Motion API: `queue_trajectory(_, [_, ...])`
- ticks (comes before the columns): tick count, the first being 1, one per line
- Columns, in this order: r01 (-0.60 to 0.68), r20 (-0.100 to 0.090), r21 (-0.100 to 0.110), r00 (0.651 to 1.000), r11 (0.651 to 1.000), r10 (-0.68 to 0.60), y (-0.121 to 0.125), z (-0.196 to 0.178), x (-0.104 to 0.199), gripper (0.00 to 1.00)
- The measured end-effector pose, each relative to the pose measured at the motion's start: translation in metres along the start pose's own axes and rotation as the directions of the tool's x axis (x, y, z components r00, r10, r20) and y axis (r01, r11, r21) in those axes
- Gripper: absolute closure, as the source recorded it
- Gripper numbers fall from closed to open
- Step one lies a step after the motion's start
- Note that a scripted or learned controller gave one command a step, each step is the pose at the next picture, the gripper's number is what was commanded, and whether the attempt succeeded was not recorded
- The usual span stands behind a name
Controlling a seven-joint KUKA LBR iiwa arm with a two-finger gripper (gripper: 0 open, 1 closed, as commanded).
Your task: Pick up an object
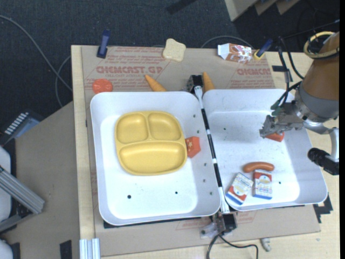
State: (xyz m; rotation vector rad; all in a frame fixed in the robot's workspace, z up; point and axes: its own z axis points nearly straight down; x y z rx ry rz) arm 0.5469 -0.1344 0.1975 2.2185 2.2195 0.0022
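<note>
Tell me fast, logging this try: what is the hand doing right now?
Hand: low in the right bin, right over a red object; open or closed, and any grip, cannot be told.

Bins [161, 212]: white
Divided tray [150, 143]: yellow
Block beside tray [192, 145]: orange-red
Sausage [258, 167]: orange-brown
Two cartons [252, 186]: white, blue, red
Surface [129, 69]: tan, red lettering

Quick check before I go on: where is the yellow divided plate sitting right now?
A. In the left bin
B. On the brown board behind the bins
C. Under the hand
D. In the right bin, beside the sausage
A. The yellow divided plate lies inside the left bin, while the sausage and the hand are over in the right bin.
</note>
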Motion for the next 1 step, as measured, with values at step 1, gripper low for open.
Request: queue_trajectory(1, [0.001,-0.002,0.001,1.0,1.0,-0.001,0.0342,0.0131,0.0592,1.0])
